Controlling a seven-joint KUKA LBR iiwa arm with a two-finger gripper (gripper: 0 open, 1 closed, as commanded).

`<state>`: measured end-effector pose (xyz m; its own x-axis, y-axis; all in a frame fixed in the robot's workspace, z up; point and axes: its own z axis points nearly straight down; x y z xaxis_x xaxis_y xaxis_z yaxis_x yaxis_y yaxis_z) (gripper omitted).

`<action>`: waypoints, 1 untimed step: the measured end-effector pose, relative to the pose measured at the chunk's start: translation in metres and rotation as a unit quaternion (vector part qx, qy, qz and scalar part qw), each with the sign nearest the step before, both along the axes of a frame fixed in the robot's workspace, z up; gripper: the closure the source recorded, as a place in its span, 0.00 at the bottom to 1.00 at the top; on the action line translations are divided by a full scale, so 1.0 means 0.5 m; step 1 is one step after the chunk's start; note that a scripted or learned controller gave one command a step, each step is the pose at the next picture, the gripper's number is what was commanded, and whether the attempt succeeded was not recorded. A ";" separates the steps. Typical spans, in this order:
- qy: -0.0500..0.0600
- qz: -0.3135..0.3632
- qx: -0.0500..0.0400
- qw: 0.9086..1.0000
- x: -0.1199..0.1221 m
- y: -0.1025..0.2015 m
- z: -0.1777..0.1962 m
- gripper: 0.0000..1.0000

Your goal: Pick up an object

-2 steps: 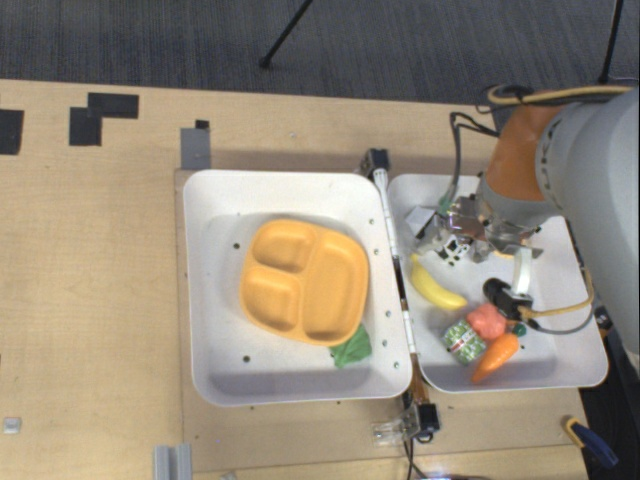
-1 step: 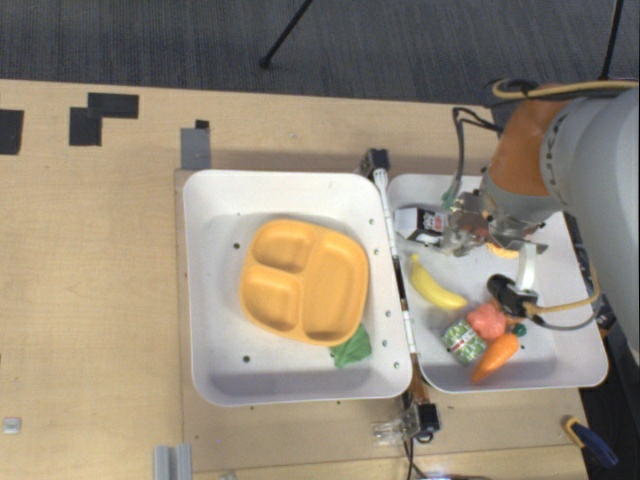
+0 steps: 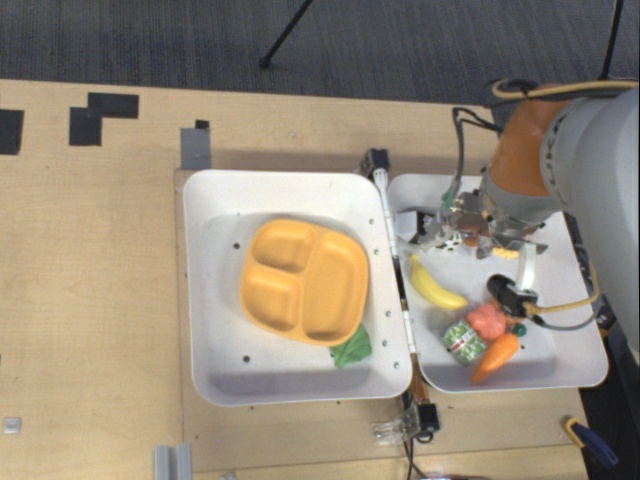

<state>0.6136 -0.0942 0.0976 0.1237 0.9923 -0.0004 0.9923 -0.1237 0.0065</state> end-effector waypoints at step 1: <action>-0.001 -0.034 0.000 0.999 -0.108 -0.012 -0.021 0.00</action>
<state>0.5596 -0.1003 0.0873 0.1911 0.9816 0.0005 0.9815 -0.1911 0.0084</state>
